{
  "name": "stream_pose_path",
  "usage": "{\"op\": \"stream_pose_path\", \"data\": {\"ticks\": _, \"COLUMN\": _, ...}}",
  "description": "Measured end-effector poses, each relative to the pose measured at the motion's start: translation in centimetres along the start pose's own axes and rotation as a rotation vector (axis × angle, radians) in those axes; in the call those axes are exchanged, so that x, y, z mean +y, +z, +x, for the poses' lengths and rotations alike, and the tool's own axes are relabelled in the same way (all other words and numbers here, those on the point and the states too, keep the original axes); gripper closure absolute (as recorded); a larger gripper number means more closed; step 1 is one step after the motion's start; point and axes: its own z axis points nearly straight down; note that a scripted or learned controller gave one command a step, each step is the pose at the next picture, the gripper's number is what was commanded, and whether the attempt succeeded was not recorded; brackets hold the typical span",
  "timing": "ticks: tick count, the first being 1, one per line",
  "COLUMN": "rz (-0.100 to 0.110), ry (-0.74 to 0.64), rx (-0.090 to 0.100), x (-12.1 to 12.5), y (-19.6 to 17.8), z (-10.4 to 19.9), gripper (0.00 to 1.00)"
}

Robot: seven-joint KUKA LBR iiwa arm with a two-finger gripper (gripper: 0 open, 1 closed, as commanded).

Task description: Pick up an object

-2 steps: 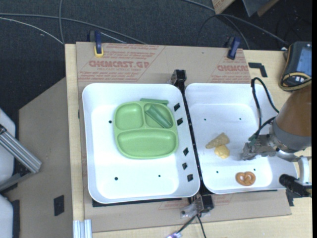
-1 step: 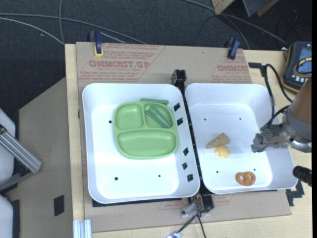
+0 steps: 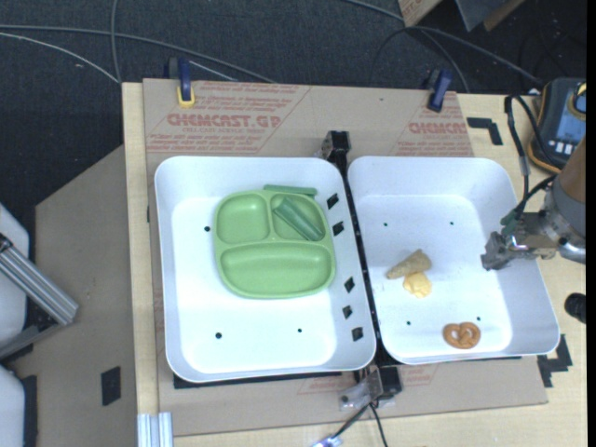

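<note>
From my remote station I see the bench (image 3: 233,110) carrying two white bins side by side. The left bin (image 3: 186,277) holds a green divided plate (image 3: 275,250) with a green utensil-like piece (image 3: 300,214) lying in its upper right compartment. The right bin (image 3: 438,189) holds three small food items: a pale yellow wedge (image 3: 411,264), a yellow lump (image 3: 418,286) touching it just below, and a brown pretzel (image 3: 462,334) apart from them, near the bin's front right corner.

Arm pose: the arm (image 3: 570,208) reaches in from the right edge of the view, low over the right bin's right wall. The gripper (image 3: 498,250) sits at the right side of the right bin's floor, pointing toward the bin's middle.

Gripper state: I cannot tell how far it is open; nothing is visible in its grasp. It stands apart from the wedge and the lump, to their right, and above the pretzel in the view.
</note>
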Motion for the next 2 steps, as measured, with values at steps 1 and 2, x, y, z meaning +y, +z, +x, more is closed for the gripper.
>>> {"op": "stream_pose_path", "data": {"ticks": 1, "rz": 0.0, "ry": 0.0, "rx": 0.0, "x": 0.9, "y": -4.7, "z": 0.4, "gripper": 1.0}}
{"op": "stream_pose_path", "data": {"ticks": 2, "rz": 0.003, "ry": 0.001, "rx": 0.001, "x": 1.0, "y": -6.4, "z": 0.4, "gripper": 1.0}}
